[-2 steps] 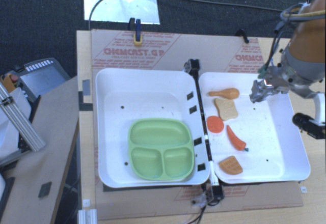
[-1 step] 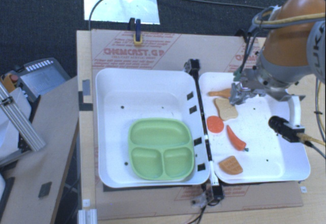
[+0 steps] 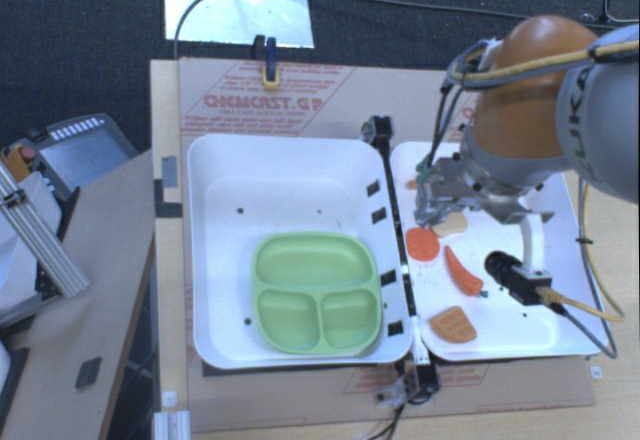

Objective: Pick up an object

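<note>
Tool [image 3: 432, 208] hangs low over the right bin [image 3: 560, 333]; its grip state cannot be told.

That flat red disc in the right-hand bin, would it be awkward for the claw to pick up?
Probably awkward. The red disc lies flat on the right bin, showing little edge for fingers to catch, so it may slide rather than lift. It looks thin and small, so likely light. Being round and lying flat, it seems unlikely to roll unless tipped on edge. The gripper is just above it.

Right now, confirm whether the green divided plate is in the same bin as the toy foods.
No. The green divided plate lies in the left bin, while the toy foods lie in the right bin.
</note>
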`<move>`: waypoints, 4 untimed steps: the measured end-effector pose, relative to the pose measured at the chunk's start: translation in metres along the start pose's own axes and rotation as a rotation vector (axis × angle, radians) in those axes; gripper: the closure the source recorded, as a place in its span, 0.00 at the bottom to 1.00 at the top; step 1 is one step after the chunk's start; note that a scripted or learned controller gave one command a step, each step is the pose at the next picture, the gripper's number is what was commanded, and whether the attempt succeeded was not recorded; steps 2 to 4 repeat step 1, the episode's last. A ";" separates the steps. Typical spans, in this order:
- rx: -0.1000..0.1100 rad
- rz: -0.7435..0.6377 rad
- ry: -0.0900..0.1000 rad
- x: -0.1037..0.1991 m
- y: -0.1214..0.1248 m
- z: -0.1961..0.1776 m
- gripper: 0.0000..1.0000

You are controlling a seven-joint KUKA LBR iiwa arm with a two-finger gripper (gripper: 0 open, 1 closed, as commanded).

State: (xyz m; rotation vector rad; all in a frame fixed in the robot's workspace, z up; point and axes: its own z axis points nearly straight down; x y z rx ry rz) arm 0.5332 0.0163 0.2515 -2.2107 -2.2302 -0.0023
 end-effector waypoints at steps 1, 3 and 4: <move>0.001 -0.001 0.000 0.052 -0.020 0.010 1.00; 0.001 -0.001 0.000 0.052 -0.020 0.010 1.00; 0.001 -0.001 0.000 0.052 -0.020 0.010 1.00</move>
